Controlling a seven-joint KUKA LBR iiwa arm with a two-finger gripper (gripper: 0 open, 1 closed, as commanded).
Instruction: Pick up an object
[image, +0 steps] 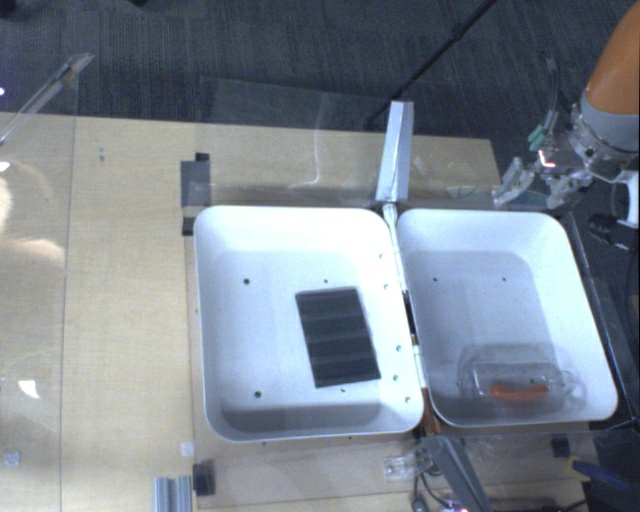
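While the arm stood above the far right corner of the right bin, its hand hung just past that bin's far rim, over the table; whether the hand was open or closed could not be told at this scale, and nothing was seen between its parts.

The left bin held a dark ribbed rectangular pad, lying flat near the middle of the floor and turned slightly off the bin's axes. White floor was open on all four sides of the pad, widest toward the left wall and the far wall. The right bin held a clear plastic container with an orange item inside, lying flat close to the near rim and slightly right of centre. The far half of that bin's floor was open white surface between the container and the hand.

Both bins sat rim to rim on a pale wooden table. A grey metal bar ran away from the seam between them at the far side. Dark carpet lay beyond the table's far edge, and a thin black cable crossed it at a slant.
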